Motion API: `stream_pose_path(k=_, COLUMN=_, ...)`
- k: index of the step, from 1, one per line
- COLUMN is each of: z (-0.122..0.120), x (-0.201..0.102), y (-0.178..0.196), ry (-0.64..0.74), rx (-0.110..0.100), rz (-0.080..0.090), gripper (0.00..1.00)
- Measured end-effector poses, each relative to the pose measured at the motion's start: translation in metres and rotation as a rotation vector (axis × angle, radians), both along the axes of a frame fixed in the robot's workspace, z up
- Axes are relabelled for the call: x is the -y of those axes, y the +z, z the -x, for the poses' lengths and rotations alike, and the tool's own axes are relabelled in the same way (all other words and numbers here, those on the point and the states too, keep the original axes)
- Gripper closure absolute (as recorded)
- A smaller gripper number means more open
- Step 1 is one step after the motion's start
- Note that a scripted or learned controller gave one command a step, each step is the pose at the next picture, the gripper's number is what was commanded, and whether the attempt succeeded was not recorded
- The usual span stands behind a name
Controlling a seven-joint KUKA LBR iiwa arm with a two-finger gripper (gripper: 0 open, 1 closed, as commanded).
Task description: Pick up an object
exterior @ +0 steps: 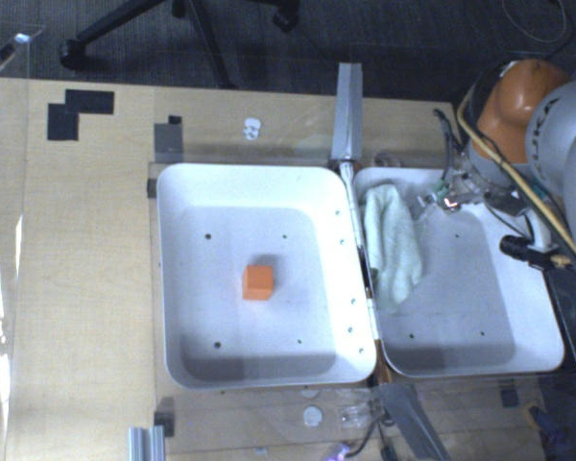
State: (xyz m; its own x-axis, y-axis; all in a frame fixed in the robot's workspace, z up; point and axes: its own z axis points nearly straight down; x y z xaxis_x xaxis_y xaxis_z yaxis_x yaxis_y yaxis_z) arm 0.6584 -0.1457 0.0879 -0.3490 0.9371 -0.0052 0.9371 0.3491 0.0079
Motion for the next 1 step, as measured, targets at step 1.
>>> stream_pose_path(k=1, z=-0.0027, x=-0.0013, y=0.0111, ry=0.002, rx=0.006, rz=-0.001, gripper=1.0)
